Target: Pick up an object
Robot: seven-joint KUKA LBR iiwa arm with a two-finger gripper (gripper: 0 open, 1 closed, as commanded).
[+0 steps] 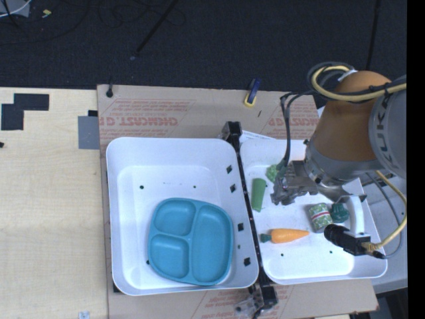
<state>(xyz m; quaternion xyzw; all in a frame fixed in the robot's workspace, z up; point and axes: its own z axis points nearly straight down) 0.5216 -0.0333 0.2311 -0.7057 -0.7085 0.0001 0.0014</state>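
My gripper [284, 193] hangs low over the middle of the right bin [312, 266], under the orange and grey wrist. A green cylinder [258, 194] lies just left of it, near the bin's left wall. A leafy green piece [273, 173] sits right behind the gripper, partly hidden by it. An orange carrot [287, 235] lies in front of the gripper, toward the bin's near side. To the right rest a small can with a green and red label [319, 215] and a teal object [340, 211]. Nothing shows between the fingers.
The left bin [126, 178] holds a blue divided plate [190, 240] in its near half. A black divider [243, 205] runs between the two bins. A blue and yellow clip [252, 93] sits on the cardboard behind the bins.
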